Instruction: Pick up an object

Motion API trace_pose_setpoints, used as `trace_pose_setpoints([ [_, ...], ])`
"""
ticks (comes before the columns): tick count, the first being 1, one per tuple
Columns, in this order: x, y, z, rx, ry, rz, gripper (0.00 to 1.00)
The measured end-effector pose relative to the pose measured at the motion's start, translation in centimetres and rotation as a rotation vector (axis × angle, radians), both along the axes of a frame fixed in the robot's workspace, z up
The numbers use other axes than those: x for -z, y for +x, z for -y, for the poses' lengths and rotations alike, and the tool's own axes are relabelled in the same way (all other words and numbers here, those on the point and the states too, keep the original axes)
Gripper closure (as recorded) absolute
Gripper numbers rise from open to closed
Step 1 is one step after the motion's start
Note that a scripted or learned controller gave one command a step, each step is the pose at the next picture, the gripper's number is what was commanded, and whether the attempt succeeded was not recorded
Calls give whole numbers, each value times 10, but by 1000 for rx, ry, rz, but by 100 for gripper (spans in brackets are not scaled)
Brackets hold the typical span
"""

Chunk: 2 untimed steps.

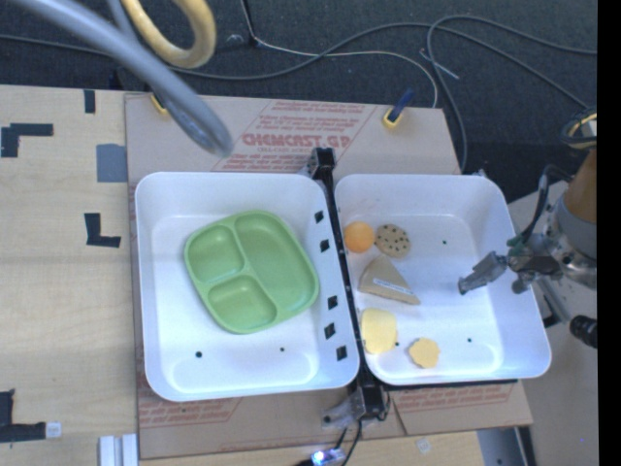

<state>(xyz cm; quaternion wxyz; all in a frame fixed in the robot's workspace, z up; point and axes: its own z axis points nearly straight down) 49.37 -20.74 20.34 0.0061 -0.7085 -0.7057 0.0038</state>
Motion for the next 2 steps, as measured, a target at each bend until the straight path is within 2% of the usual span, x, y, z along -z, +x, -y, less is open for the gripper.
trace_pose_setpoints([
  [1,-7,3,0,-5,-3,12,0],
  [2,48,-8,2,-3,-2,7,0],
])
